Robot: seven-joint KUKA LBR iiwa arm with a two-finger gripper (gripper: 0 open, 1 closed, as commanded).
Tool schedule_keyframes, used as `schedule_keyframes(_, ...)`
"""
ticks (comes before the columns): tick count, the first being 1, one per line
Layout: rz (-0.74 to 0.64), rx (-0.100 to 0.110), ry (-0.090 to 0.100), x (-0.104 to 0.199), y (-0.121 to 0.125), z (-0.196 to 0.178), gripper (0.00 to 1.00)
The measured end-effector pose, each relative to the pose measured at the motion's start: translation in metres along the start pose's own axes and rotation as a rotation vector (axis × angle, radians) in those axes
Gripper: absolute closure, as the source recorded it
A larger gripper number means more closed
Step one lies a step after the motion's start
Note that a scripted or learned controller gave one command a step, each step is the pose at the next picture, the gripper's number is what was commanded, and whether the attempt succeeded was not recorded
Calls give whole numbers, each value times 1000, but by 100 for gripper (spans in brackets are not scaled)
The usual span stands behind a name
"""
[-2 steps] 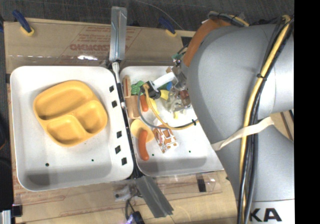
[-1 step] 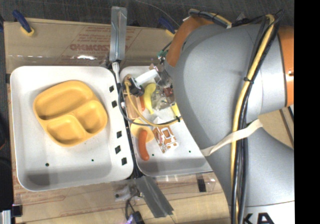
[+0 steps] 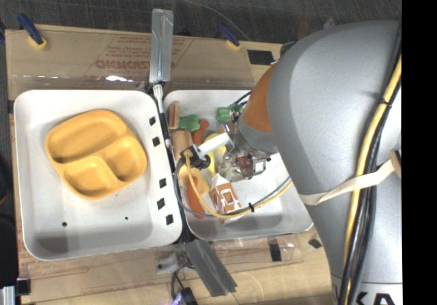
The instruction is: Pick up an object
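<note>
The grey arm reaches into the right bin (image 3: 287, 218) from the right, and its gripper (image 3: 235, 160) sits low over a cluster of small objects near the bin's left half. Beneath and beside it lie a yellow piece (image 3: 220, 159), an orange-and-white carton (image 3: 224, 199), an orange curved item (image 3: 194, 191), a brown stick-like item (image 3: 180, 140) and green pieces (image 3: 189, 122). The arm's wrist hides the fingertips and whatever lies directly under them.
The left bin (image 3: 41, 228) holds a yellow divided tray (image 3: 95, 152). A metal divider bar (image 3: 161, 44) stands between the bins at the back. The arm's bulk (image 3: 341, 133) covers the right bin's right side. Cables loop over the right bin's objects.
</note>
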State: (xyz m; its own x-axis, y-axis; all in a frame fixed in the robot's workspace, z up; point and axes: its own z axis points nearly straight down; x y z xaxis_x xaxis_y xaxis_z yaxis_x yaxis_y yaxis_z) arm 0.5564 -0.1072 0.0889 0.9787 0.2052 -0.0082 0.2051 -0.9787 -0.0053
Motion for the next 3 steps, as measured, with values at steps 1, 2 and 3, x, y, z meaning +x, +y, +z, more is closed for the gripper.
schedule_keyframes(1, -3, 5, -7, 0, 0, -5, 100)
schedule_keyframes(2, -6, 8, -15, -1, 1, -10, 100)
schedule_keyframes(3, -9, 12, -23, -2, 1, -15, 100)
